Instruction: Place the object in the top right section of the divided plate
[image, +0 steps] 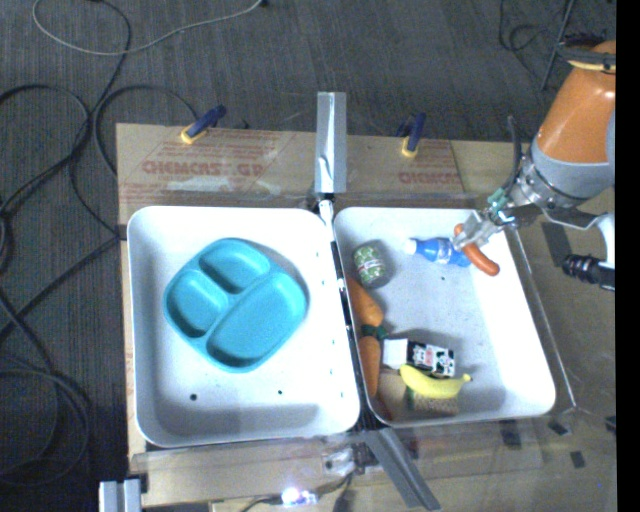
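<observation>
**A:** Take me across from the left. What do you have?

**B:** You have the left bin (140, 330) holding the blue divided plate (237, 302), flat and turned at an angle, with two small sections on its upper left and one large section on its lower right. Behind the bins, the cardboard (215, 165) carries faded red lettering, too washed out for you to read.

**A:** And the right bin?

**B:** In the right bin (530, 340), along its left wall, you'll see a green can (370, 263), then a carrot (367, 305) below it. Near the front sit a small carton with black-and-white print (430, 357), no words legible, and a banana (433, 380) just in front of it.

**A:** The gripper?

**B:** The gripper (478, 235) is at the bin's upper right, over a blue and white bottle (437, 250) and an orange sausage-shaped piece (482, 261). You can't tell whether its claw is spread or pinching anything. No item lies on the plate.
</observation>
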